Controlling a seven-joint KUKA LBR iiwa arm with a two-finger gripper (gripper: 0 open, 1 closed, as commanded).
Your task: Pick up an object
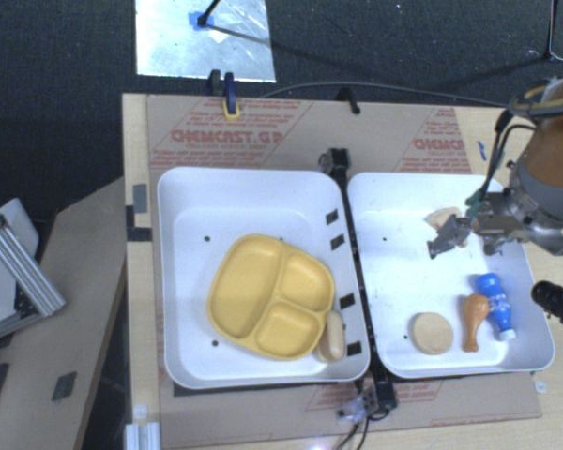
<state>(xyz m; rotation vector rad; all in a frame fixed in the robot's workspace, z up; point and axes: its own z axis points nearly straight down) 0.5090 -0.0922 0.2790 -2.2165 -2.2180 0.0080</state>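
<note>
Two shallow white bins were seen side by side on the bench. In the left bin [183, 251] a yellow divided tray [272, 295] lay slightly tilted, and a small tan roll [333, 336] rested against its lower right edge.

In the right bin [394, 251] a round tan disc [432, 333] lay near the front wall. Just to its right a brown drumstick-shaped toy [474, 319] was placed, and beside that a blue bottle with a white cap [494, 303], the two close together or touching. A pale beige piece [440, 217] was seen near the back of the bin, partly hidden by the gripper.

The gripper [448, 240] was positioned over the right bin, reached in from the right, just beside that beige piece. Whether the jaws were released or clenched could not be told, and nothing was seen clearly between them.
</note>
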